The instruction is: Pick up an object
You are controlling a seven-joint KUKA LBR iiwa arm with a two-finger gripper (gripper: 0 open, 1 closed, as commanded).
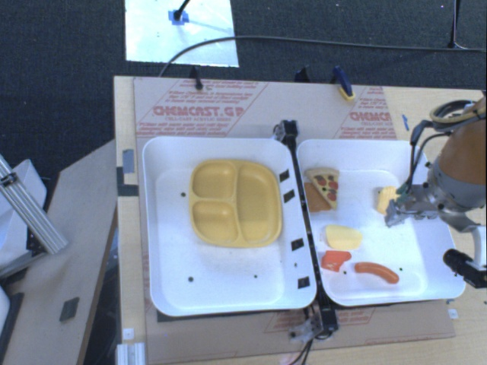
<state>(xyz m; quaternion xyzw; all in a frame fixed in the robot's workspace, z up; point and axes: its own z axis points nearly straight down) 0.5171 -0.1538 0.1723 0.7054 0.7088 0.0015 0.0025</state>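
The right bin holds several toy foods: a pizza slice, a yellow piece, a small red-orange piece, an orange sausage and a pale yellow block at the right. My gripper reaches in from the right and hovers low just below and beside the pale yellow block. Its fingers are too small and dark to read. Nothing visibly hangs from it.
The left bin holds a yellow divided plate. A black clip strip runs between the bins. The grey arm with its orange band covers the right bin's right edge. A cable loops above the wrist.
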